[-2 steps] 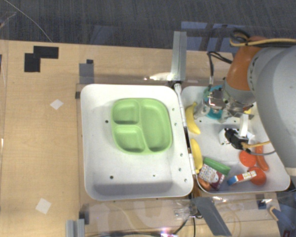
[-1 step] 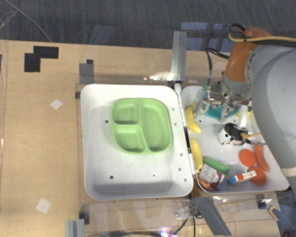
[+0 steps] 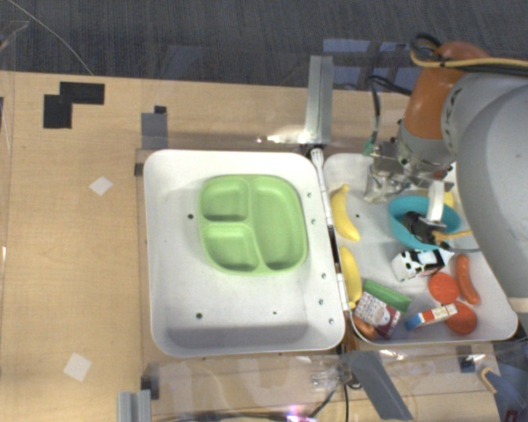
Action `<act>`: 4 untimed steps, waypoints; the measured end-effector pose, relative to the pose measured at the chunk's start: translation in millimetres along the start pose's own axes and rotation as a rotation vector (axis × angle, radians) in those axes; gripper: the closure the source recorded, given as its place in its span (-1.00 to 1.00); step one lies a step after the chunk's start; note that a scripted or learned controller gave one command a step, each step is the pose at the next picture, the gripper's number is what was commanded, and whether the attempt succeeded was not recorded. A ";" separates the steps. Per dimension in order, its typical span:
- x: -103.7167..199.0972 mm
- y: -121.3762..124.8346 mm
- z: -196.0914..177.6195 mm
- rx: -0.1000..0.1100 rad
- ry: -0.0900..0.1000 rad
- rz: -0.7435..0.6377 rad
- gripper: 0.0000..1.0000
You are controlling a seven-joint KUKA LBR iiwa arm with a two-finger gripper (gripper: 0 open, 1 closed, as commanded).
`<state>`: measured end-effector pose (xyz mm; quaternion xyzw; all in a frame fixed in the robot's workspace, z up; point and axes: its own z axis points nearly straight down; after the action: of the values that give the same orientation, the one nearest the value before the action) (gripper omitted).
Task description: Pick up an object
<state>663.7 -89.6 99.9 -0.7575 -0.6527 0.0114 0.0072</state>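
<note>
The right bin (image 3: 497, 328) holds a jumble of small objects. Two yellow bananas (image 3: 343, 214) (image 3: 350, 275) lie along its left wall. A teal bowl (image 3: 409, 211) sits near the middle with a dark item and a white piece in it. In front of it are a black-and-white toy (image 3: 416, 265), a red-orange round piece (image 3: 443, 287), a sausage (image 3: 467, 280), a green bar (image 3: 385, 294) and a printed packet (image 3: 376, 315). My gripper (image 3: 389, 181) hangs low over the bin's far part, just left of and behind the bowl, right of the upper banana.
The left bin (image 3: 172, 262) holds a green divided plate (image 3: 251, 224). A metal post (image 3: 320, 104) stands behind the wall between the bins. The grey arm (image 3: 502, 174) covers the right bin's far right side. A blue-and-red item (image 3: 431, 315) lies near the front wall.
</note>
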 end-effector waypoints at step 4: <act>-92.6 -58.1 10.2 -0.038 0.015 0.313 -1.00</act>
<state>592.4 -172.6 91.8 -0.8501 -0.5266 -0.0055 -0.0040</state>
